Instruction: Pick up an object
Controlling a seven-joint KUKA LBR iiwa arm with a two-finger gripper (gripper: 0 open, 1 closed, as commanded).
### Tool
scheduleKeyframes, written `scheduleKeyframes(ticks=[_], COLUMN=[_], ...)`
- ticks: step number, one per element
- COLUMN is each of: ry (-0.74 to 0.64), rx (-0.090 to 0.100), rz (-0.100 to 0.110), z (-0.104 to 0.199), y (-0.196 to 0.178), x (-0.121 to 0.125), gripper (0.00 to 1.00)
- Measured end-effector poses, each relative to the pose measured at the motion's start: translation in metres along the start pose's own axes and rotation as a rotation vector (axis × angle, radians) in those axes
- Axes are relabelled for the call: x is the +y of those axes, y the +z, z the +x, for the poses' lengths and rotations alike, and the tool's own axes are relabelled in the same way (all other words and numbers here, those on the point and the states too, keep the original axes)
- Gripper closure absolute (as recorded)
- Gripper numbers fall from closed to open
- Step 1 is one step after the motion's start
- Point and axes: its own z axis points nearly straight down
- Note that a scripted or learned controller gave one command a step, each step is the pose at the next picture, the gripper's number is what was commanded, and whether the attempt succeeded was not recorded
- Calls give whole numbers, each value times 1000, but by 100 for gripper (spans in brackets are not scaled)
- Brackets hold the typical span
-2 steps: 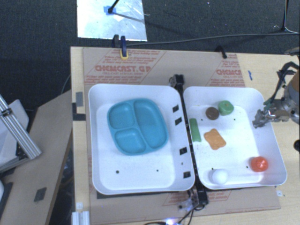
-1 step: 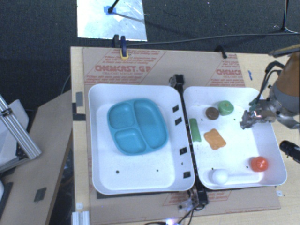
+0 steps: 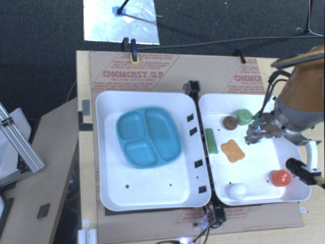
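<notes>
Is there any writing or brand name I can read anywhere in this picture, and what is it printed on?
"CHEMCAST GP", in red, on the brown masking paper of the sheet under both bins, upper left.
The same red print repeats at the sheet's upper right, cut off and too blurred to read fully.
Smaller red lines beneath each logo: too small to read.
More red print at the sheet's front edge: unreadable.
</notes>
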Motion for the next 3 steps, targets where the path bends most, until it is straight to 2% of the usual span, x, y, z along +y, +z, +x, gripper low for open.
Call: scheduleKeyframes(ticks=[2, 3], ry=[-1, -2], rx=[0, 1], rz=[-1, -1], z=[106, 161], y=[-1, -11], x=[14, 10], gripper=[100, 100])
